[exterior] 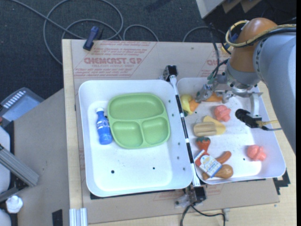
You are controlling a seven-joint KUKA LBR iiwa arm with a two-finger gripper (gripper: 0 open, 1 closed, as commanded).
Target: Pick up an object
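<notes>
My gripper point(209, 91) hangs over the back of the right bin point(277, 166), below the arm's orange band point(249, 36). An orange toy piece point(215, 98) lies right under it; contact is unclear. Several toy foods lie in this bin. A yellow piece point(187, 103) rests by the left wall, a pink lump point(222, 113) just in front of the gripper, and a tan bun point(209, 127) in the middle. A red strawberry point(203, 143), an orange sausage point(224, 157), a small printed packet point(209, 164) and a second pink lump point(256, 152) lie nearer the front.
The left bin point(136, 171) holds a green divided plate point(139, 119) and a blue bottle point(103, 127) lying beside the plate's left side. A black part point(247, 117) sticks out from the arm over the right bin. Both bins rest on a cardboard sheet point(113, 60).
</notes>
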